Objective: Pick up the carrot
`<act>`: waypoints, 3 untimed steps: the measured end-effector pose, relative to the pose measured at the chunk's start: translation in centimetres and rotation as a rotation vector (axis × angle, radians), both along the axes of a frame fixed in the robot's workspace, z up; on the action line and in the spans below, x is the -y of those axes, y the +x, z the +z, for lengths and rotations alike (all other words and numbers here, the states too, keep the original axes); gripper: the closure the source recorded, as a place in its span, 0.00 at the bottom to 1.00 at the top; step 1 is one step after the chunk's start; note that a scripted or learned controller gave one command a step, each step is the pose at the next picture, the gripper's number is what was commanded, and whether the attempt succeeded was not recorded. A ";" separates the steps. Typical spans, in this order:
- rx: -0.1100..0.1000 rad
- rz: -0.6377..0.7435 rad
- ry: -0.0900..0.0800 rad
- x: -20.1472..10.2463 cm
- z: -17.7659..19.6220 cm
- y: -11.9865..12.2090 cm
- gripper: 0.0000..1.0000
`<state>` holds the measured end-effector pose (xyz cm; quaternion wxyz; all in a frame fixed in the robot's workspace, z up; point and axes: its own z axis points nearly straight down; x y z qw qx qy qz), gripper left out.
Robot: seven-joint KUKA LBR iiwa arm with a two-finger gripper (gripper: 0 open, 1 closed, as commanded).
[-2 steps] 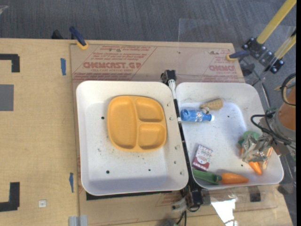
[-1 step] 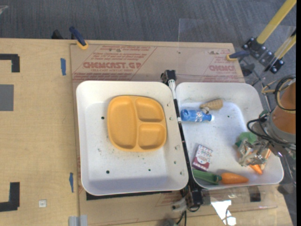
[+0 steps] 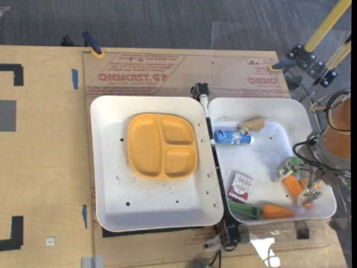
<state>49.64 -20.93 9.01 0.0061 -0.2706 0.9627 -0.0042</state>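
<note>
bench: tan board, black tape marks at the left edge, blue tape bits near the bins.
left bin: white, shallow, sits just left of the right bin, rims touching along the middle.
tray: yellow, three compartments, lying flat in the upper middle of the left bin.
right bin: white, holds all the small items.
bottle: blue, lying on its side in the upper left part of the right bin.
cork-like piece: tan, just above and right of the bottle, touching or nearly so.
packet: small white and maroon, flat, lower left of the right bin.
green item: long, lying along the near rim, end-on to the carrot.
carrot: orange, lying flat at the near rim of the right bin, right of the green item, free of the fingers.
gripper: low over the right side of the right bin, above and right of the carrot; an orange piece sits by its fingers, possibly between them, too cluttered to call. Whether the fingers are apart or together: cannot tell.
arm: orange band at the right edge.
</note>
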 end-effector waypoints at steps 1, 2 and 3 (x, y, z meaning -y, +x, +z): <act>0.016 0.000 0.001 -0.2 1.3 0.5 1.00; -0.001 0.451 -0.004 -1.6 0.1 1.0 1.00; -0.001 0.451 -0.003 -1.6 0.0 1.0 0.00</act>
